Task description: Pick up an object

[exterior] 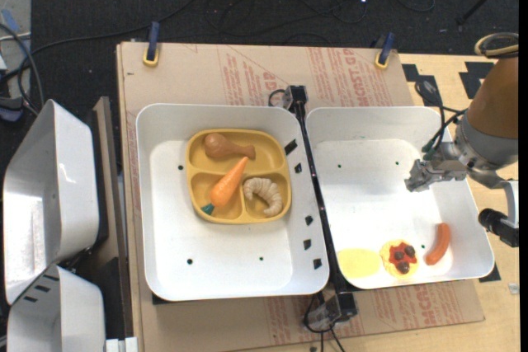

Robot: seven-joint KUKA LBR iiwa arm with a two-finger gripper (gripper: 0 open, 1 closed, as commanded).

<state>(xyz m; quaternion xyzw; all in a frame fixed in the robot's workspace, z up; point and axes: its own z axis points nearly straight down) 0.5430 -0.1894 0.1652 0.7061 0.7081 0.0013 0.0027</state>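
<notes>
In the left bin a yellow divided plate holds a brown drumstick, an orange carrot and a pale shrimp. The right bin carries a yellow flat piece, a small yellow disc with red and dark toppings and an orange sausage, all near its front edge. My gripper hangs over the right bin's right side, above and behind the sausage, apart from every object.
Both bins rest on a cardboard-covered bench held by yellow clamps at the back. White containers stand off the bench to the left. Cables run over the dark floor behind.
</notes>
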